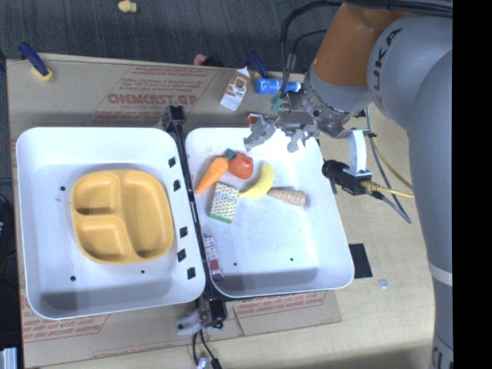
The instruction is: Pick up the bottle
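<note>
Two metal fingers of your tool (278, 137) are spread wide with nothing between them, hovering over the top edge of the right bin (327, 241), at about twelve o'clock of that bin. Just below the tool, toward seven o'clock, you have a red tomato (241, 165) touching a carrot (211, 174) on its left and a banana (258, 183) on its right. At five o'clock from the banana lies a tan cone (287, 197); at seven o'clock sits a small checkered box (224, 203). No bottle can be made out among these items, so you cannot tell where it is. Further out, at nine o'clock, the left bin (38, 206) carries a yellow divided tray (122, 214). A small carton (235, 89) lies on the worktop (384, 283) above the bins.
</note>
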`<state>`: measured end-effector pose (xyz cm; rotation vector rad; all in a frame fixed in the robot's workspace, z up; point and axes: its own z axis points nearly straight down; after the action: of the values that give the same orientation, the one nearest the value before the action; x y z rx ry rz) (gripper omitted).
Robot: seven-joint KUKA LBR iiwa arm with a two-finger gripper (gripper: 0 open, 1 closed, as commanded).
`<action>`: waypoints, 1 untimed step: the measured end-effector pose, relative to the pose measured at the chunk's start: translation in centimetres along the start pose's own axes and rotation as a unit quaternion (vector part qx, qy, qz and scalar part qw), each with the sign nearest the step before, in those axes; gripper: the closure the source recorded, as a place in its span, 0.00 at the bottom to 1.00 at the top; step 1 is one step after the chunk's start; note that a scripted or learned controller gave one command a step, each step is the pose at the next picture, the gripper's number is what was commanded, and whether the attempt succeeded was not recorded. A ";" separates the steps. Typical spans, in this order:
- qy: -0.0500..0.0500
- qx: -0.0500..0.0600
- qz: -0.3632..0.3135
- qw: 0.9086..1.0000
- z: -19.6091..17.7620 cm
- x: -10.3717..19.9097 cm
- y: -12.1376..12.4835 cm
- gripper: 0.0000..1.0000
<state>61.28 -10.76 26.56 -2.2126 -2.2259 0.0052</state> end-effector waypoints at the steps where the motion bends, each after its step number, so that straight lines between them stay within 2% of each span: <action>1: 0.000 0.001 -0.002 1.000 -1.0 0.0 0.0 1.00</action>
<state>61.30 -10.72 27.58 -2.2061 -2.2294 0.0077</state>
